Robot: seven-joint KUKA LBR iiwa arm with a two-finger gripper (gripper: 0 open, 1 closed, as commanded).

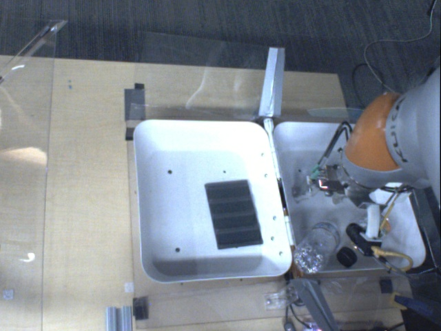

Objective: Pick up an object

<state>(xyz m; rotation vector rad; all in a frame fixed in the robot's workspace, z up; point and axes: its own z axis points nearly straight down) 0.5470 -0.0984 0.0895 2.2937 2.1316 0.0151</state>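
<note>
One clear plastic container (319, 240) lies on its side in the lower left part of the right bin (295, 143), its crinkled, glinting end pointing at the bin's lower left corner. It sits just beside the wall that divides the two bins. One black ribbed slab (234, 214) lies flat near the middle of the left bin (155, 185), slightly turned, with its long side running from upper left to lower right. It is well apart from every wall. That makes two loose things in all, one per bin.

The gripper (308, 185) hangs over the upper left part of the right bin, above the clear container in the frame and apart from it. Whether the claw is apart or together cannot be told from this slant, and nothing can be seen clamped in it.

The single arm (403, 140) comes in from the right edge, its orange band (368, 140) bulging over the right bin's upper right. Three small dark holes dot the left bin's floor. Both bins rest on one pale wooden bench (83, 185), and one grey metal post (271, 81) stands at the top where they meet.
</note>
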